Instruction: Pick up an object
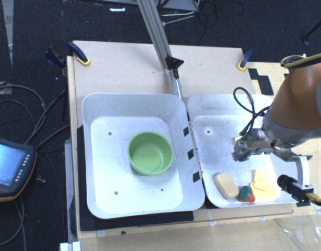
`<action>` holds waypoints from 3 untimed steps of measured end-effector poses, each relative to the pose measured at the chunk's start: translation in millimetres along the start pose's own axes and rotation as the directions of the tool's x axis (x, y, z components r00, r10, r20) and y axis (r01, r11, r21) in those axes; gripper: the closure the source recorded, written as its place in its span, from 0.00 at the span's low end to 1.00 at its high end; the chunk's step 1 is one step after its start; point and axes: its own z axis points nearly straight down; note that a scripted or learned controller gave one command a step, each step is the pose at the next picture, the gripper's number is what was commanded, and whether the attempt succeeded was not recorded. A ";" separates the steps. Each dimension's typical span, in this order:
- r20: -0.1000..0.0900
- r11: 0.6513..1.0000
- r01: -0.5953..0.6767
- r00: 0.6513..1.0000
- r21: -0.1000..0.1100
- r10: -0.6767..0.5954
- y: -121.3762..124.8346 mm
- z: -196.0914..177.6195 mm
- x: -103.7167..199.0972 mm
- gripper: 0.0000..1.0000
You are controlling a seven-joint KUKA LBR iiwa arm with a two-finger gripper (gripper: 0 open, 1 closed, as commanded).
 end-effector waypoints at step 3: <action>0.000 1.000 0.000 1.000 0.002 0.000 2.2 113.9 0.9 0.00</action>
